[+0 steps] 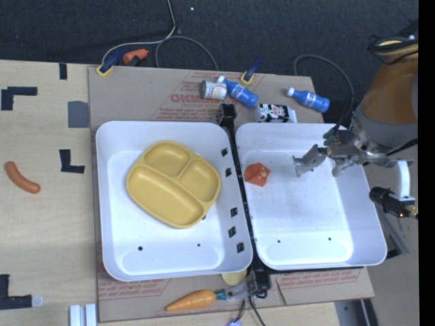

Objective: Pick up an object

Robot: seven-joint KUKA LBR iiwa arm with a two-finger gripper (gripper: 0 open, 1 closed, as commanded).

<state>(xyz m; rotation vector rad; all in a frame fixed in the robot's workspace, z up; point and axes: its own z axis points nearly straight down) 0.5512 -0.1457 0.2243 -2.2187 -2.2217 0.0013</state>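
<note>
A small red object [257, 174] lies in the right white bin [319, 246], close to its left wall. My gripper [323, 164] hovers over the upper right part of that bin, to the right of the red object and apart from it. Its fingers are open, with nothing between them. The grey arm with its orange band [391, 94] comes in from the right edge.
A yellow divided plate [174, 182] fills much of the left bin [122, 250]. Behind the bins lie two blue bottles [241, 92] [309, 100] and a black-and-white item [275, 113]. A carrot [192, 301] sits in front; a sausage [22, 177] lies far left.
</note>
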